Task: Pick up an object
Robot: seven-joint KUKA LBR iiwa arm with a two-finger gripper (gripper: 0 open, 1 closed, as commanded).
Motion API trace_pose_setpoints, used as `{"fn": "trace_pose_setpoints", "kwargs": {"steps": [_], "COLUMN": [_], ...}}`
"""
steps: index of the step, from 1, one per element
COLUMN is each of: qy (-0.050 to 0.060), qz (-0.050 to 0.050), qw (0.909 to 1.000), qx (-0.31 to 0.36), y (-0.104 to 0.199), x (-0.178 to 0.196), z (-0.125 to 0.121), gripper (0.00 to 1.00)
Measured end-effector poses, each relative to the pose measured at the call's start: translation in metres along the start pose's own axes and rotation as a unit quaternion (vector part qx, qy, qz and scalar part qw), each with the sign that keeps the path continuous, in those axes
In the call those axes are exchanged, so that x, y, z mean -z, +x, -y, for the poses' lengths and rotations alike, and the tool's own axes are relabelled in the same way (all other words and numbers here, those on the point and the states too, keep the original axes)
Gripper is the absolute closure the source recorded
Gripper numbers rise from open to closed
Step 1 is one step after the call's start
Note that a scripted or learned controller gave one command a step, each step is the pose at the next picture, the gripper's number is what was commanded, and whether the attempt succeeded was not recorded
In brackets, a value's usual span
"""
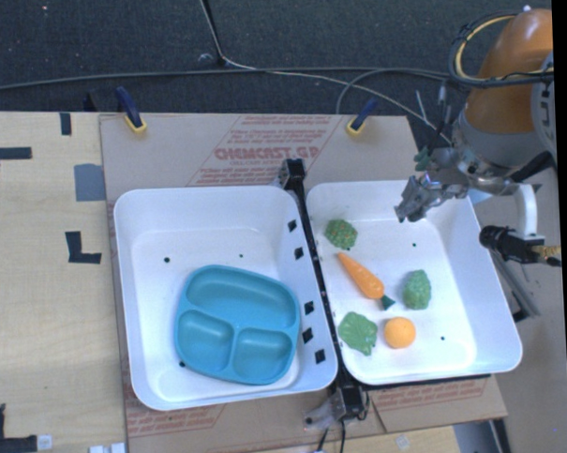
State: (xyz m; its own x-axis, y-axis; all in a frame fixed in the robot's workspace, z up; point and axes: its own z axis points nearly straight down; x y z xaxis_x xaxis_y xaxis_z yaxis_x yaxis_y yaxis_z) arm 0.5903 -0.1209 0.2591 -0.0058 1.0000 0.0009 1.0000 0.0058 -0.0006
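Counting 3 broccoli [341,233], 1 carrot [362,276], 1 orange [399,332]

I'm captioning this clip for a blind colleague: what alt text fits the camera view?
A grey robot arm's gripper hovers over the upper right part of the right bin, which holds a carrot, an orange ball and three green vegetable pieces. The left bin holds a blue divided tray.

Tray [237,323] in left bin [133,218] — carrot [362,276] in right bin [476,339].
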Motion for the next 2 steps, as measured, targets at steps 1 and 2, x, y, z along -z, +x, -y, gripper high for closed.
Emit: {"fn": "trace_pose_setpoints", "kwargs": {"steps": [1, 2], "qy": [0.001, 0.001], "qz": [0.0, 0.0], "qw": [1.0, 1.0], "qx": [0.0, 0.0], "y": [0.05, 0.104], "x": [-0.018, -0.033], "z": [-0.01, -0.018], "gripper": [1.0, 1.0]}}
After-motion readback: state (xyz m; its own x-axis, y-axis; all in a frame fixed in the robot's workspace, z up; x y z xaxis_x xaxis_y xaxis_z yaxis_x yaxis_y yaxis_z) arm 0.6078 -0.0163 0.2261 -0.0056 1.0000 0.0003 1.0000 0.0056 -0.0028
